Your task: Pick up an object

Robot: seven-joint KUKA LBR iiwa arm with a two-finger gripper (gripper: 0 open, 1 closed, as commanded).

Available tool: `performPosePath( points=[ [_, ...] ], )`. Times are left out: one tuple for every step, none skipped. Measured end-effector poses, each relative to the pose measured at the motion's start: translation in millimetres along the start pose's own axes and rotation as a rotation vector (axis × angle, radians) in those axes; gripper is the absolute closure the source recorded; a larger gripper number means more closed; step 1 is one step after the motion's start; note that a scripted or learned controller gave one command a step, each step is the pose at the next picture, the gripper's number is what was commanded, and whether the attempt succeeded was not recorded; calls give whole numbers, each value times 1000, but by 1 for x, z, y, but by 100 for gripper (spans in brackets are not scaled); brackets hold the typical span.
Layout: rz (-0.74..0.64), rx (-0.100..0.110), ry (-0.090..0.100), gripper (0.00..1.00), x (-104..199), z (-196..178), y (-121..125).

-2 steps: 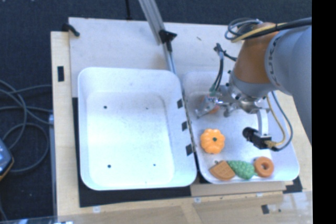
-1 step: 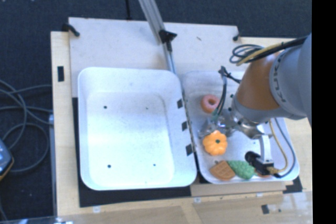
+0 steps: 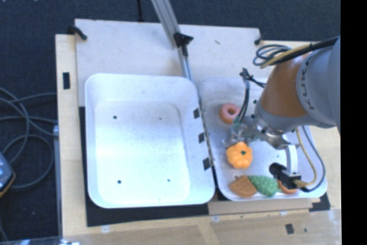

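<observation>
One small orange plastic pumpkin toy (image 3: pixel 239 155) just below gripper (image 3: pixel 243 136); prob light, stiff, slick; pinch across ribs. Claw state: can't tell.

Two bins sat side by side on the bench (image 3: pixel 69 123), their inner walls touching. The left bin (image 3: pixel 100 86) lay wide across the middle of the view; the right bin (image 3: pixel 209 92) lay beside it, largely covered by the arm (image 3: pixel 298 92), which reached in from the right edge. In the right bin, a ring-shaped toy (image 3: pixel 229 113) lay toward the far end, near the dividing walls. Nearer the camera sat a pumpkin toy (image 3: pixel 239 155), just below the hand (image 3: pixel 245 133). At the near wall, a flat waffle-like piece (image 3: pixel 243 187) lay touching a leafy piece (image 3: pixel 265 185) to its right. A slanted rail (image 3: pixel 160 0) ran from the top of the view down to the bins' far edge.
</observation>
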State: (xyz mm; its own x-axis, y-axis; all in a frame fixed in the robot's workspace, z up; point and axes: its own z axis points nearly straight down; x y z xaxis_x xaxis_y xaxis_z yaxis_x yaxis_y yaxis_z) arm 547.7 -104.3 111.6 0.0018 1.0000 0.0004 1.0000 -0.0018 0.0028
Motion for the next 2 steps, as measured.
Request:
performPosePath(
  points=[
    [-10,-6,2,100,91,-93,-57],
    [-8,3,1,100,161,-89,-59]
  ],
)
